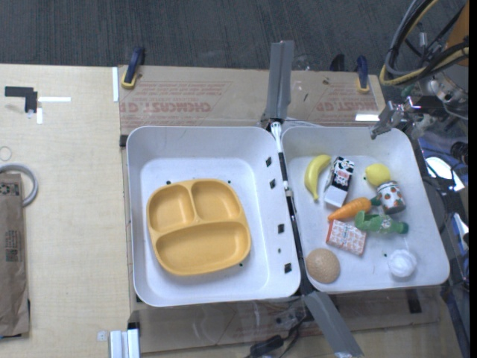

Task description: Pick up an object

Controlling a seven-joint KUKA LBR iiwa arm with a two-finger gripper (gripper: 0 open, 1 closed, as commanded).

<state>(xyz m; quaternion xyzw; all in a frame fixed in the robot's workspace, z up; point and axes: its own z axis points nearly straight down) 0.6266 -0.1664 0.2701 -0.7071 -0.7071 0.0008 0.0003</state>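
Your gripper (pixel 387 118) hovers far right, grip state indiscernible; crowded yellow plastic banana (pixel 317 175) and black-and-white carton (pixel 340 180) risk a double grab.

Yellow divided plate (pixel 198 227) in left bin (pixel 138 222); perhaps a paper bag (pixel 13 252) far left.

The grey metal robot arm (pixel 445 89) enters at the upper right edge of the camera view, and most of its length is cut off by the frame. A looped bundle of black and yellow cables (pixel 419 22) arches above the wrist section. The small grey metal two-finger gripper (pixel 389 118) sits at the arm's left end and points left and slightly down. It is raised and carries nothing. The wrist detail is too cluttered to resolve.
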